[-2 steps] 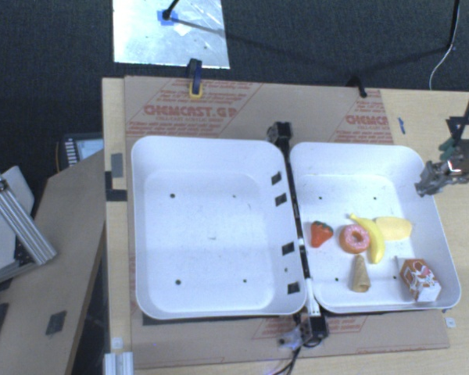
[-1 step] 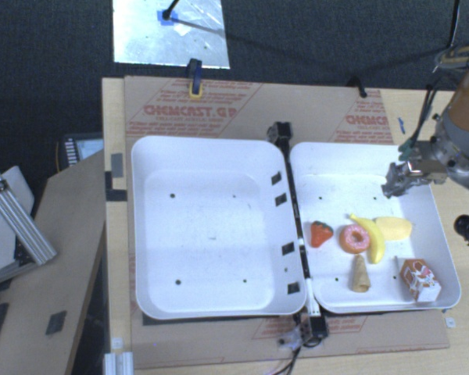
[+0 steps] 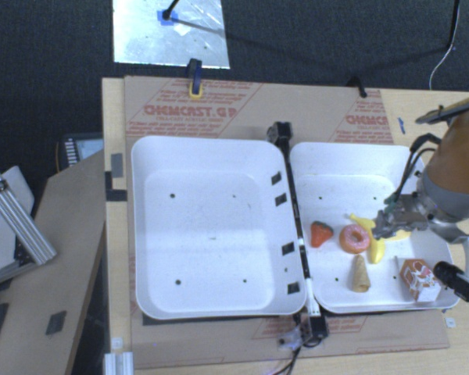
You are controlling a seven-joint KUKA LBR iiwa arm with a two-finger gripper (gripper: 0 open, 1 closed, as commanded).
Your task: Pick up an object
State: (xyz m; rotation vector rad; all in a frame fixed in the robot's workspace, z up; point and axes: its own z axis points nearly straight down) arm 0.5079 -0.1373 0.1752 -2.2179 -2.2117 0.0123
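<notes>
arm [image 3: 453, 170] reaching into the right bin [image 3: 336, 158], gripper [image 3: 385, 226] down on the banana [image 3: 373, 237] beside the donut [image 3: 354, 239], can't tell its grip, strawberry [image 3: 320, 233], cone [image 3: 360, 274], small box [image 3: 419, 279] nearby

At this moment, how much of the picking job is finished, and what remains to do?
Done: the grey arm's tool has reached into the right white bin and sits low over the yellow banana-shaped toy, beside the round orange doughnut toy. In hand: nothing visibly lifted; the banana lies on the bin floor. Left: close on one object and raise it. I cannot tell the tool's state.
</notes>
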